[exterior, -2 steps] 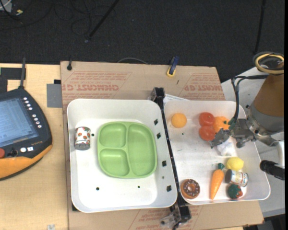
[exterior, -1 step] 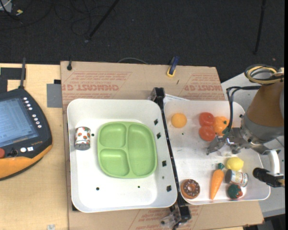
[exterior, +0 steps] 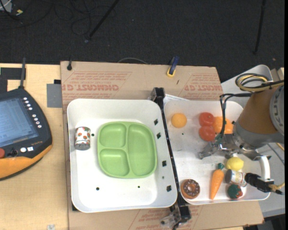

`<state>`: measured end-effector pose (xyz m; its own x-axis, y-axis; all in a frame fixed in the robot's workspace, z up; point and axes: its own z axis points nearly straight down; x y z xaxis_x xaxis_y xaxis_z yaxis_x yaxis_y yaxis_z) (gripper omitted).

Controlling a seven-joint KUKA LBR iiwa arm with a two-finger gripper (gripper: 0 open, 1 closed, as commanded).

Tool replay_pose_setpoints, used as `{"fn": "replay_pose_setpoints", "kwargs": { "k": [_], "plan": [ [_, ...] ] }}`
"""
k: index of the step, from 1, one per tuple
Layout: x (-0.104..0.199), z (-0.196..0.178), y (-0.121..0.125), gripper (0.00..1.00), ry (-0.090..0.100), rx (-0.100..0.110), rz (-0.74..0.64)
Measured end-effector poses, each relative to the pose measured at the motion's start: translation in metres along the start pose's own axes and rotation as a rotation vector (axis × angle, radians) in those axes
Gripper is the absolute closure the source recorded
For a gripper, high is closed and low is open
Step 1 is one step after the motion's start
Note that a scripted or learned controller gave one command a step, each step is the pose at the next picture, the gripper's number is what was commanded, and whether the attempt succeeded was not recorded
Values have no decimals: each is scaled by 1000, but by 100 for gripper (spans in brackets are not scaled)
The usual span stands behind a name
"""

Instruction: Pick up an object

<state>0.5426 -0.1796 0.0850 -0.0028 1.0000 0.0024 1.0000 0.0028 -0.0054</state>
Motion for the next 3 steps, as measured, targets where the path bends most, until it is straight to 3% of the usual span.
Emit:
{"fn": "replay_pose_setpoints", "kwargs": {
  "k": [1, 3],
  "plan": [
    [-2, -12, 0, 100, 0, -1, 4],
    [-9, -128, 3, 100, -3, -7, 2]
  ]
}}
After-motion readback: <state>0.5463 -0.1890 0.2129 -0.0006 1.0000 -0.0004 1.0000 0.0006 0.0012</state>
